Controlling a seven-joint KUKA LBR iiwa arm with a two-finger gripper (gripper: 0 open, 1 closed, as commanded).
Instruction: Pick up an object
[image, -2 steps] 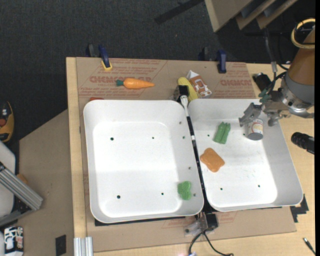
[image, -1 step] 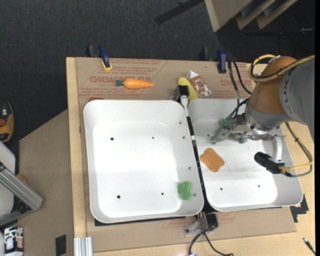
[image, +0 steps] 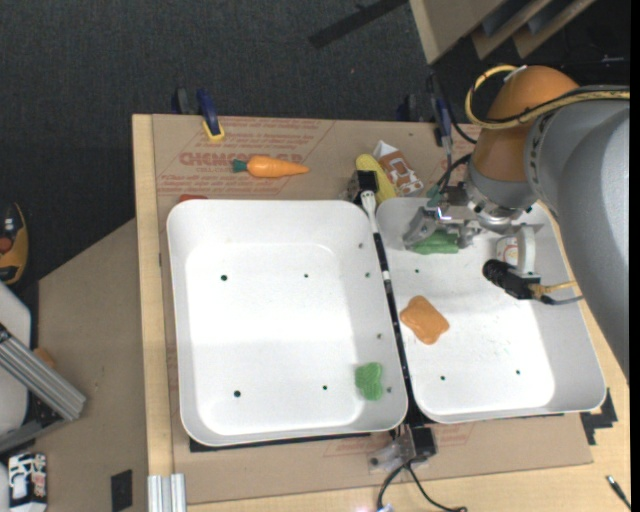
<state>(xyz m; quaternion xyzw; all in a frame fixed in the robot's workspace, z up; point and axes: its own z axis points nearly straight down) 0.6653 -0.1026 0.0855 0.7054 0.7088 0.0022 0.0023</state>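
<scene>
Right now you are looking at the hand (image: 438, 228) hanging low over the far left corner of the right bin (image: 520, 385), directly above a green object (image: 436, 244) lying there. Whether its fingers are spread or pinching that green piece, you cannot tell from this angle. An orange object (image: 424, 320) is lying in the same bin, nearer and close to the divider. In the left bin (image: 200, 300), a small green object (image: 369, 380) is sitting at the near right corner. On the desk (image: 160, 160) beyond the bins, a toy carrot (image: 268, 167) is lying, and a yellow object (image: 375, 170) is resting to its right.
</scene>
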